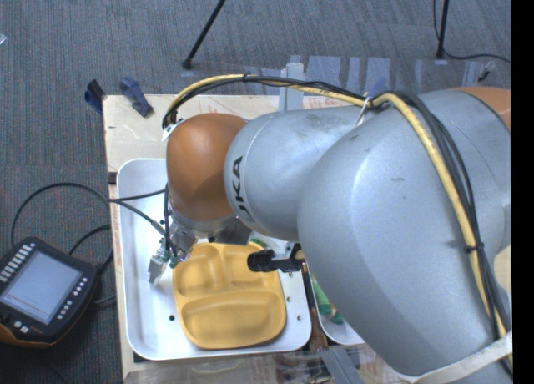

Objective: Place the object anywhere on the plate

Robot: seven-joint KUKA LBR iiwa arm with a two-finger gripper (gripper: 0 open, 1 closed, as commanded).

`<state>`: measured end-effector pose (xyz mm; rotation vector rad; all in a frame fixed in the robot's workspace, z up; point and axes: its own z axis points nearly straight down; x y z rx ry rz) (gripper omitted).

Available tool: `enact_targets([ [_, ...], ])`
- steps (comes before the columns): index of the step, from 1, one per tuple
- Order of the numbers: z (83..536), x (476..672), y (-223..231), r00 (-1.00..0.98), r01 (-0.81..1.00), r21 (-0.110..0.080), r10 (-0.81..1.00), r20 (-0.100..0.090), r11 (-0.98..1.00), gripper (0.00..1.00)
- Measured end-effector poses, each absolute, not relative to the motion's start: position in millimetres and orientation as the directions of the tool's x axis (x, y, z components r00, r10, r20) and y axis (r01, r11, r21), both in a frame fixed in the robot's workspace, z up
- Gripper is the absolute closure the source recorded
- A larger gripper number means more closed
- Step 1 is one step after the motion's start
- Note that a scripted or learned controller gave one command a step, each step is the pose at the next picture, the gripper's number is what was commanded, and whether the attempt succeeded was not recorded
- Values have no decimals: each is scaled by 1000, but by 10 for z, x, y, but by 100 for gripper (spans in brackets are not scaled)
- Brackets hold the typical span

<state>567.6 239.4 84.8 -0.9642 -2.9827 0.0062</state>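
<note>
A yellow divided plate [229, 307] lies in the left white bin [138, 307], towards its front right. My gripper [158, 265] hangs low at the plate's far left corner, just off its rim over the bin floor. A small green bit [173, 260] shows right beside the gripper tip; I cannot tell whether it is held. Another green piece [255, 245] peeks out at the plate's far edge under the arm. The arm's bulk hides the far part of the bin.
A sliver of the right bin [338, 336] shows under the arm, with a green and orange thing [328, 307] in it. Blue clamps [133, 95] sit at the bench's far left corner. A teach pendant [42, 290] lies on the floor to the left.
</note>
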Motion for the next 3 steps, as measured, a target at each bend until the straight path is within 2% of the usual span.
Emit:
enact_targets([
  [1, 1604, 4822, 2513, -798, 603, 30, 603, -9, 798, 0],
  [2, 1640, 4826, 2479, -791, 611, 18, 612, -2, 791, 100],
  [3, 1656, 4836, 2500, -793, 609, 25, 609, -5, 793, 0],
])
